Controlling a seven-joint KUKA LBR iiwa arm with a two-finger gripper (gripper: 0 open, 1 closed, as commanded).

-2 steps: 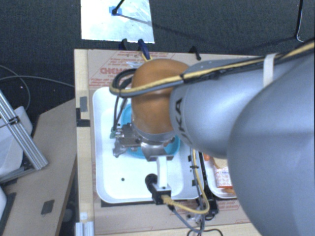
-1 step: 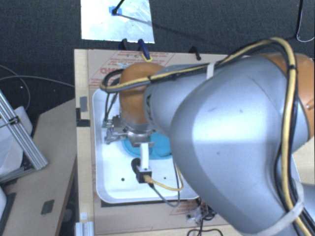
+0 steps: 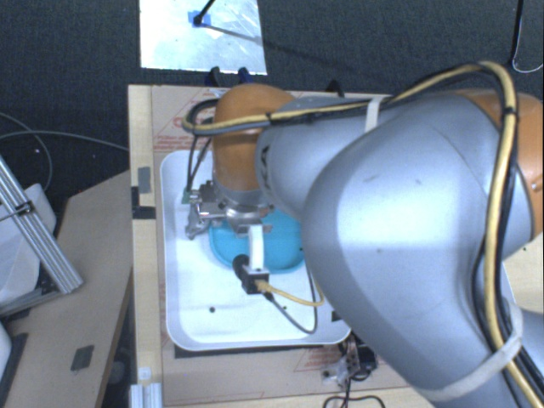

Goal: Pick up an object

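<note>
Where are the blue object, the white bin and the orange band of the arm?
blue object (image 3: 285, 243): camera view, on its right part beside the wrist.
white bin (image 3: 229, 334): camera view, on its bare floor near the front rim.
orange band (image 3: 242, 134): camera view, on its rounded top.

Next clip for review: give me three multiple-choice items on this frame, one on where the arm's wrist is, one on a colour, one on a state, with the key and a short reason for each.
1. Where is the arm's wrist?
A. Above the white bin
B. Over the dark floor at the left
C. Above the bright sheet at the top

2. What colour is the object lying in the bin under the wrist?
A. Red
B. Blue
C. Black

3. How does the yellow cable by the wrist run?
A. Cut into two pieces
B. Coiled in a heap on the floor
C. Hanging in a loose loop over the bin floor

Key: 1 A, the wrist stands over the bin's white floor. 2 B, a blue shape shows beneath the wrist. 3 C, the cable curves down over the bin and back up.
</note>
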